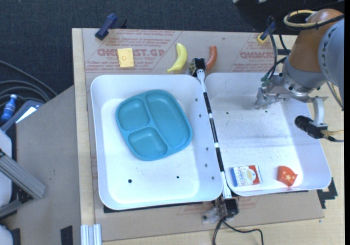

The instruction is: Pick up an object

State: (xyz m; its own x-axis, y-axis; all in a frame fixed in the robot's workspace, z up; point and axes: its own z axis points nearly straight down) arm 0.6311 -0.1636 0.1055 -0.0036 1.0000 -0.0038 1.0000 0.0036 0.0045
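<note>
In the right bin (306,129) a small white box with blue and red print (244,175) lies near the front edge. A red object (286,175) sits just to its right. My gripper (263,99) hangs low over the far part of the right bin, well away from both things. Nothing shows between its fingers. A blue divided plate (153,124) lies in the left bin (104,145).
Behind the bins, on the bench board, lie a yellow banana (178,58), an orange-red sausage-shaped toy (211,57) and a yellow square tag (125,58). A blue clamp (105,26) grips the board's far left corner. A black fitting with a cable (309,127) sticks out over the right bin.
</note>
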